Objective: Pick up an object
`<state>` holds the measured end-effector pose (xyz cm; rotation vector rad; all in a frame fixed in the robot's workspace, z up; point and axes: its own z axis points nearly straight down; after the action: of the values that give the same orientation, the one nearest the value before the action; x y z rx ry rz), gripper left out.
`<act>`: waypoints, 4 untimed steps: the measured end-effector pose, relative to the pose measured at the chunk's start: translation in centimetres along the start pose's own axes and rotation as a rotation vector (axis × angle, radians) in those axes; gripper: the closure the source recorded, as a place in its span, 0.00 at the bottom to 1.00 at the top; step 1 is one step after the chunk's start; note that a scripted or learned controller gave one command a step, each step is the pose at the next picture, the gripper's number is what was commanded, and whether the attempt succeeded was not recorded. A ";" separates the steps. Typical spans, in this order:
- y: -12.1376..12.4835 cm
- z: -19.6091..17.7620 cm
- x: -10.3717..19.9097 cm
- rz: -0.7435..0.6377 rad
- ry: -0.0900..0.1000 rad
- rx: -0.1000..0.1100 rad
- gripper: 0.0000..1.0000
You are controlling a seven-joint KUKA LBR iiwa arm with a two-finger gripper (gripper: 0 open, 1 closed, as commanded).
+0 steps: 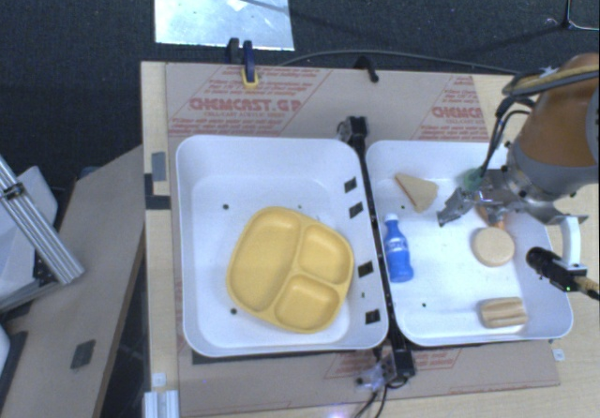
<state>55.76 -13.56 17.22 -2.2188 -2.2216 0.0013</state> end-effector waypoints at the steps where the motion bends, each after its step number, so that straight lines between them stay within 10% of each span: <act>1: 0.1 4.9 -1.0 0.000 -0.001 0.000 0.00; 2: 0.3 3.5 -1.0 -0.001 -0.002 -0.005 1.00; 4: 0.5 -4.0 -0.9 -0.002 -0.001 -0.005 1.00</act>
<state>56.24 -14.43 21.17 -2.2192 -2.2275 -0.0030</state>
